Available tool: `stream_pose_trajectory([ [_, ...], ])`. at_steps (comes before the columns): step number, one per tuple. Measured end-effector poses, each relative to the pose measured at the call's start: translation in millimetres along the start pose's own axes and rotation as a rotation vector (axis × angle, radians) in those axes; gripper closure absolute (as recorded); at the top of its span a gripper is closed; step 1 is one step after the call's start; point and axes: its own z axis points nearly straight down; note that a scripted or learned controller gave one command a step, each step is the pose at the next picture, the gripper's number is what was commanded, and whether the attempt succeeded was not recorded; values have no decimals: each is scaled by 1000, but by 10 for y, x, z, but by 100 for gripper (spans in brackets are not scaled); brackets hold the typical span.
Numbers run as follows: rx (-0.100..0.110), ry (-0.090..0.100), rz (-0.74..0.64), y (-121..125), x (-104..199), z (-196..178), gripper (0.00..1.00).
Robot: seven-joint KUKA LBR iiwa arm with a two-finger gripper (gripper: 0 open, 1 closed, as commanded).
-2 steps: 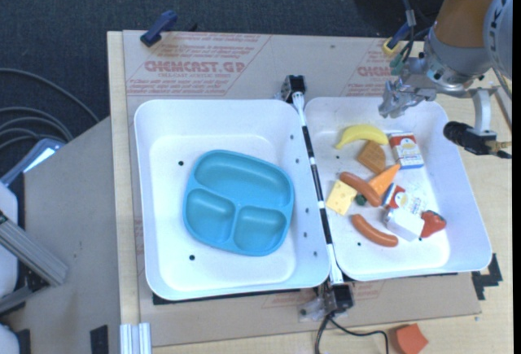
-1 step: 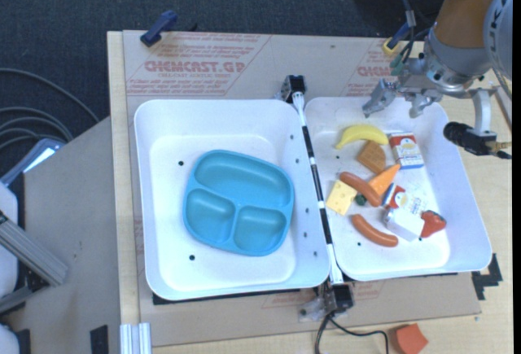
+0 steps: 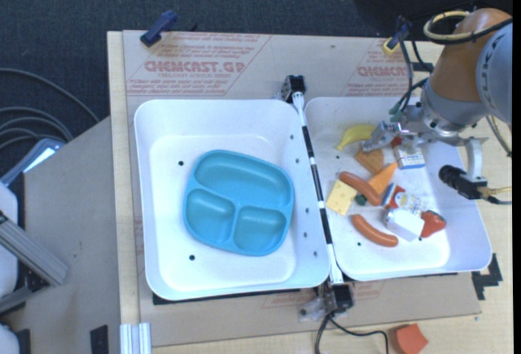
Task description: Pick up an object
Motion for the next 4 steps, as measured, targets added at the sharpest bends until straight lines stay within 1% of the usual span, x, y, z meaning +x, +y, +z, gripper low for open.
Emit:
stream_pose_trajectory([
  [1, 24, 2, -4, 365, 25, 78, 0],
  [2, 22, 5, -5, 377, 47, -35, 100],
  [3, 23, 5, -5, 375, 48, -33, 0],
  [4, -5, -2, -1, -19, -163, 65, 0],
])
